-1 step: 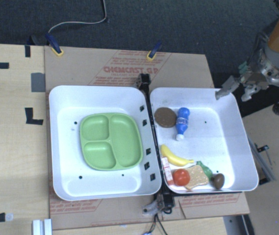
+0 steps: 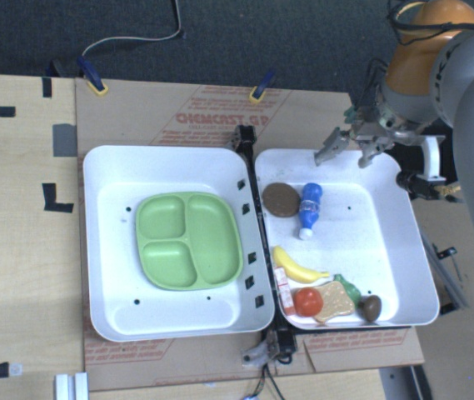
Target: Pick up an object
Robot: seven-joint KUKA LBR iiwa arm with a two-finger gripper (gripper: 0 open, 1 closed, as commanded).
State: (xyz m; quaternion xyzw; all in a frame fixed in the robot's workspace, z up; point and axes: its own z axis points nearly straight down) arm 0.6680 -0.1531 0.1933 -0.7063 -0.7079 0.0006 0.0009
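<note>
My gripper [image 2: 346,151] hangs over the far rim of the right bin [image 2: 395,223], its two grey fingers spread apart with nothing between them. Inside that bin, a brown round cookie [image 2: 281,199] lies next to a blue bottle [image 2: 309,207] with a white cap. Nearer the front lie a yellow banana [image 2: 297,266], a red tomato [image 2: 307,301], a slice of bread [image 2: 334,300] over something green, and a small dark brown piece [image 2: 371,307]. The gripper is above and to the right of the bottle, apart from it.
The left bin [image 2: 112,182] holds a green divided plate [image 2: 189,241]. A black clip joint [image 2: 245,137] sits between the bins at the far side. The arm's orange band [image 2: 428,32] and a black bracket [image 2: 424,177] stand at the right.
</note>
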